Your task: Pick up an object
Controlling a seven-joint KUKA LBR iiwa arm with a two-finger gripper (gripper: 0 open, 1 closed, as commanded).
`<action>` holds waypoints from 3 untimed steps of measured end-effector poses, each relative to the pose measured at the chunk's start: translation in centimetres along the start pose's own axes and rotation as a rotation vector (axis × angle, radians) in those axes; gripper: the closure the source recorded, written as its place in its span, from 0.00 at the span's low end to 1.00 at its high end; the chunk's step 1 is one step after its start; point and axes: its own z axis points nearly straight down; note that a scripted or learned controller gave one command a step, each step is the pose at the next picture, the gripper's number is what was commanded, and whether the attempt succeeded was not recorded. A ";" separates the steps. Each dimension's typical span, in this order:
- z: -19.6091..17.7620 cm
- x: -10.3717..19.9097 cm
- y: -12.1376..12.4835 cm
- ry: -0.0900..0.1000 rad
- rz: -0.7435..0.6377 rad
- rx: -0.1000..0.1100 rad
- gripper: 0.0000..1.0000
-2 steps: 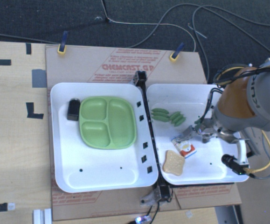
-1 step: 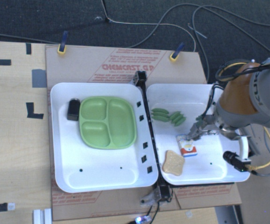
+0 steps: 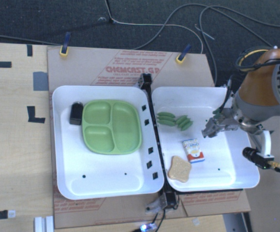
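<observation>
Pale wooden tabletop (image 3: 14, 144) under a dark carpeted background with loose cables; brown cardboard sheet (image 3: 130, 64) laid on the tabletop, clamped at the far edge by two yellow-and-blue clips. Two shallow white bins side by side on the cardboard, joined along a black centre strip. Left bin (image 3: 67, 178): green divided plate (image 3: 112, 127) lying flat in the far half, with a small black block (image 3: 76, 113) just beside the plate's left edge, touching or nearly so. Right bin (image 3: 236, 175): green pea pods (image 3: 174, 121) near the far left part, beside the centre strip; small carton (image 3: 193, 150) with blue, white and orange print lying flat near the bin's middle; tan slice of bread (image 3: 180, 169) just in front of the carton, toward the near left corner, close to it but apart. Grey arm with orange band entering from the right, above the right bin's right side. Hand (image 3: 211, 129) lowered over the right bin, pointing toward the left, right of the pea pods and beyond and to the right of the carton. Nothing visible between the fingers; finger spacing too dark and small to tell. Pea pods and carton both near the hand but apart from it; bread farther off, well apart from the hand.
</observation>
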 end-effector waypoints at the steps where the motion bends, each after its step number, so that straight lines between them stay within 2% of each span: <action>1: -5.3 0.0 0.2 0.000 0.000 0.000 1.00; 2: -3.6 0.0 0.1 0.000 0.001 0.007 1.00; 3: -3.2 6.2 0.5 0.002 -0.005 0.006 1.00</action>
